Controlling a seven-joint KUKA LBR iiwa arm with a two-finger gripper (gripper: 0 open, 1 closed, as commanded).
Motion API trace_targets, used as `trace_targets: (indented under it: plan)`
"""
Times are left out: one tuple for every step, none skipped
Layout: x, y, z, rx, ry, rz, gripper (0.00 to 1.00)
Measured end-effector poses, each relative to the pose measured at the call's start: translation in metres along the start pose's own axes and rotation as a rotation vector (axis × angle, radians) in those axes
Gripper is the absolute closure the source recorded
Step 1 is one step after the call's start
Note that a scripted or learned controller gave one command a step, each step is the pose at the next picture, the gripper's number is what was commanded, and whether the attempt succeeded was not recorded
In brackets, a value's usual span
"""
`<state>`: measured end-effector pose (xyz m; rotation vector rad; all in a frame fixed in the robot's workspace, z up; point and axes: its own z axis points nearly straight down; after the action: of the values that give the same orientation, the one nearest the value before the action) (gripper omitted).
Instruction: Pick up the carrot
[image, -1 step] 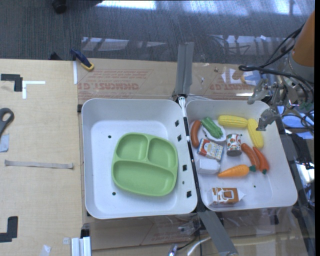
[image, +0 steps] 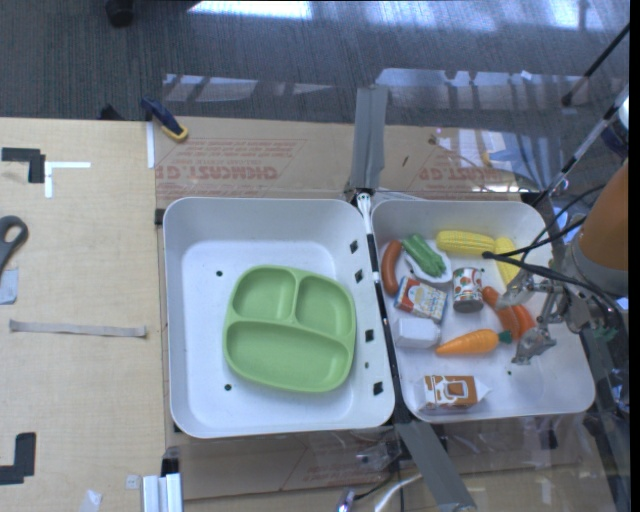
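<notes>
The pincer (image: 528, 318), fingers spread open, is hovering just beside the carrot (image: 468, 344), risking nudging it away.

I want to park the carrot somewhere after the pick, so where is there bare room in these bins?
The left bin has bare floor all round the green plate, whose compartments hold nothing. In the right bin, the front strip beside the small carton is bare. Around the carrot, the corn and the gripper it is crowded.

plate (image: 291, 329) in left bin (image: 190, 300), carrot (image: 468, 343) in right bin (image: 560, 385)
</notes>
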<state>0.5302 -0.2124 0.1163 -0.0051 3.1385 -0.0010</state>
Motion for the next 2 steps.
trace_targets:
  plan:
    - [0.049,0.022,0.024,0.0,0.0,0.081,0.0]
    - [0.05,0.08,0.023,-0.001,-0.001,0.107,0.0]
